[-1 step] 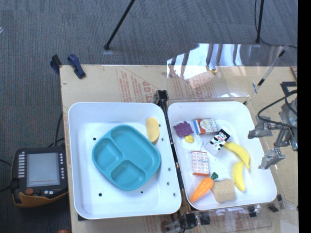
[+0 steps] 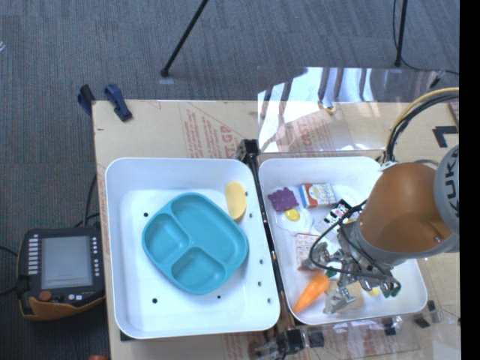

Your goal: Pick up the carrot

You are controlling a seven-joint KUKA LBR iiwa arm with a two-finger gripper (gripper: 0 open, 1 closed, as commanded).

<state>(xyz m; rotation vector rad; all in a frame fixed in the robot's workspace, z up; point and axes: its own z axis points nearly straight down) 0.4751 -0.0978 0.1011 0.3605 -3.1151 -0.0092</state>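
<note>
Glossy white plastic bins (image 2: 120, 201); a smooth matt teal plastic tray (image 2: 195, 242). The carrot (image 2: 311, 292) looks smooth, slightly shiny plastic (at the gripper's (image 2: 346, 291) nine o'clock). Bench (image 2: 180, 130) surface: matt brown cardboard.

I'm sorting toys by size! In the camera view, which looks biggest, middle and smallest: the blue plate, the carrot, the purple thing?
1. Blue plate, by far the biggest.
2. Carrot.
3. Purple thing, only slightly smaller-looking than the carrot, so that order is unsure.
</note>
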